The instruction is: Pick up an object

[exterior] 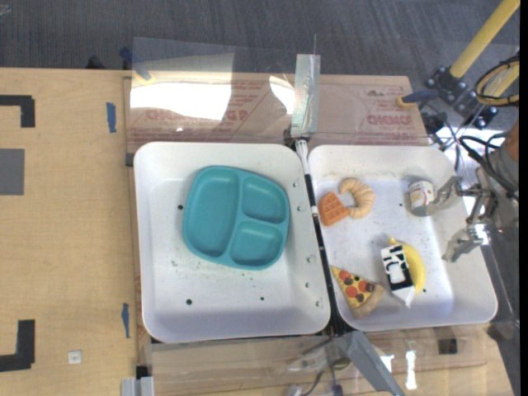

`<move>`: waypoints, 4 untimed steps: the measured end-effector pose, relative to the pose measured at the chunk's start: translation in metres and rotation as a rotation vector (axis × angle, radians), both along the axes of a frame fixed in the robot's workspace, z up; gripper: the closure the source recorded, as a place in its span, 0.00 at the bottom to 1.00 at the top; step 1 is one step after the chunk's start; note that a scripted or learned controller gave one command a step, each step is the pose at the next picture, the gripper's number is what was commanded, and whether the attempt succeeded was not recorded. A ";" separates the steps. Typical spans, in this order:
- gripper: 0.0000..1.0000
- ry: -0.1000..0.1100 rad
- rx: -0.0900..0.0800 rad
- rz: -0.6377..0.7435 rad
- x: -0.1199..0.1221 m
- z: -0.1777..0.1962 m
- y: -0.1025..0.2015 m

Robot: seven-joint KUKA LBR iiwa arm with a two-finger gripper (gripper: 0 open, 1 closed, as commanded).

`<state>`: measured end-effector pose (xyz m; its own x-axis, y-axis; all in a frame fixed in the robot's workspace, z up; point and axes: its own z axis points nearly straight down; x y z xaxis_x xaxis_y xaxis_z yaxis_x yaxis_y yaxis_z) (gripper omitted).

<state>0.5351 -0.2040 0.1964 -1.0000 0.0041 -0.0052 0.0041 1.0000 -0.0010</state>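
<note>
Wooden surface beneath two shallow white bins set side by side, with dark carpet beyond its far edge. Left bin: holds a teal divided plate with three compartments, lying flat near the bin's centre. Right bin: holds five small things. A waffle piece, orange-brown, lies near the divider between the bins, touching a ring-shaped pastry just to its right. A small cup, whitish with an orange mark, sits toward the far right corner. A pizza slice lies near the front edge, its long axis running diagonally, the narrow tip pointing toward the divider and the crust end toward the front right. A banana lies right of the slice, long axis running near to far with a slight tilt; a black-and-white block rests against its left side.

Gripper: at the right bin's right rim, above the bin wall, near the cup and apart from the banana. Two metallic fingers spread well apart, one beside the cup and one lower down; the jaws are released, with nothing between them. Grey arm structure and cables rise behind at the right.
</note>
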 end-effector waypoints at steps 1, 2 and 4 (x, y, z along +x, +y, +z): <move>0.00 -0.007 0.002 -0.426 0.010 -0.107 0.044; 0.00 -0.002 0.005 -0.738 0.048 -0.107 0.085; 1.00 -0.002 0.005 -1.590 0.123 -0.097 0.103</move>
